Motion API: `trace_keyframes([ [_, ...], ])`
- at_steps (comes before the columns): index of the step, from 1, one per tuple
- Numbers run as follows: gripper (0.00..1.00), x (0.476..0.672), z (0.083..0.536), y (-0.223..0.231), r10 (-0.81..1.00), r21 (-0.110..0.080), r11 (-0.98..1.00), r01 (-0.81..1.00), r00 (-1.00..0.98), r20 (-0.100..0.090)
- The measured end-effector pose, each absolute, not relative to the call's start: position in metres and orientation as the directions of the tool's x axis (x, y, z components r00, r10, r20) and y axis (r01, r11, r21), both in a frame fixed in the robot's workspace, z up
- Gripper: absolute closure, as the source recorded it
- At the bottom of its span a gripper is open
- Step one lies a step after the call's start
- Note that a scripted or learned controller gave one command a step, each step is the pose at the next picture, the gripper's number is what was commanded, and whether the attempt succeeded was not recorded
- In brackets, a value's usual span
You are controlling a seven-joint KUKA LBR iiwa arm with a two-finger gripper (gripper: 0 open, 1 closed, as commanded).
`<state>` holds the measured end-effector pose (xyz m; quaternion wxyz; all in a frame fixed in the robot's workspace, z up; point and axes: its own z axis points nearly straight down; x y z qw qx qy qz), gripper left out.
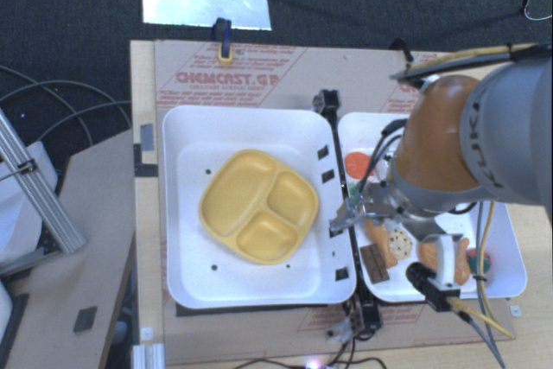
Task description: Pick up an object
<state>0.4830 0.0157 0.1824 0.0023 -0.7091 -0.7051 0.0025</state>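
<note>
We take the yellow plate [259, 205] in the left bin [186, 186] as our marker. The gripper [361, 212] hangs low just to the view's right of that plate, over the wall where the two bins meet and inside the near edge of the right bin [361, 132]. The bulk of the arm [484, 134] covers it from above, so we cannot tell whether it is apart, together, or clamped on anything.

The likely targets all lie beyond the plate on that same side:
- an orange piece [378, 231] directly under the gripper
- a spotted biscuit [399, 243] touching the orange piece
- a brown block [373, 262] a little nearer the camera than the plate's lower corner
- a red-orange piece [357, 162] level with the plate's upper corner

We see three risks:
- **Crowding:** the orange piece, biscuit and block sit packed together, so a closing grasp may wedge between two of them, or nudge one aside and come up with nothing.
- **The shared wall:** the gripper is so close to it that a descent drifting toward the plate could land on the rim instead of on an item.
- **Flat items:** the block and the biscuit look low and flat, so we judge they could slip out on the lift.
</note>
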Motion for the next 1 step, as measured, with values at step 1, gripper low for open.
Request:
trace_keyframes([
  [1,0.00,0.4860,0.1684,-0.0901,1.000,0.001,-0.009,1.000,0.009,-0.003],
])
